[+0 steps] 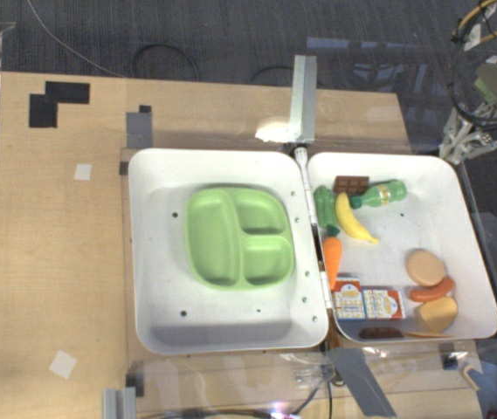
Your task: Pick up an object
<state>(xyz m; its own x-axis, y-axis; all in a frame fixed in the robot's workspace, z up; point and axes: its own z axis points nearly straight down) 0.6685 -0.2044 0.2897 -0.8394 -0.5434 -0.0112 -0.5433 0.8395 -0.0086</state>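
At the near edge of the right bin (484, 260) lay a dark brown bar (379, 332), with a printed box (368, 302), a yellow-orange block (438, 314), a red sausage (431, 289) and a round tan bun (425, 267) just behind it. Farther back, a carrot (332, 257), a banana (354, 220), a green bottle (379, 194) and a chocolate piece (350, 184) clustered by the divider, while the left bin (148, 234) held a green divided plate (238, 236). The gripper (470, 143) hung beyond the right bin's far right corner, fingers spread and pinching nothing, well apart from every object.
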